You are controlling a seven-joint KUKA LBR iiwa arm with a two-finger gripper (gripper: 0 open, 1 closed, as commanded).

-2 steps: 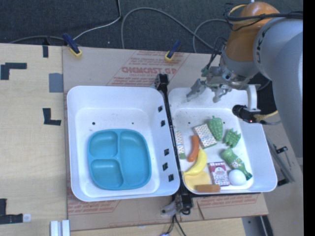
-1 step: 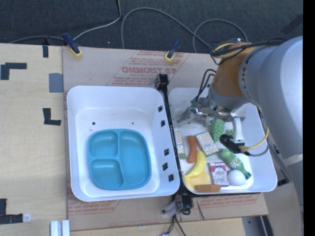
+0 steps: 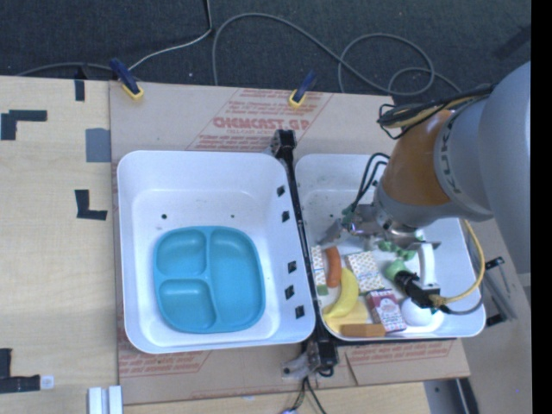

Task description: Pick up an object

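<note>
The arm reaches down into the right bin [image 3: 328, 178], its orange band over the bin's middle. My gripper [image 3: 360, 227] sits low among the objects near the bin's centre; its fingertips are hidden by the wrist and clutter. Just below it lie a patterned white packet [image 3: 366, 271], a yellow banana [image 3: 343, 296], an orange carrot-like stick [image 3: 332, 266], a red box [image 3: 385, 310], a green piece [image 3: 399, 273] and a white object [image 3: 420, 311]. Nothing is visibly between the fingers.
The left bin [image 3: 138, 188] holds a blue divided plate [image 3: 209, 278]. A black divider [image 3: 293, 222] with clips separates the bins. Cables loop behind the bench, and yellow clamps [image 3: 301, 92] pin the cardboard sheet under the bins.
</note>
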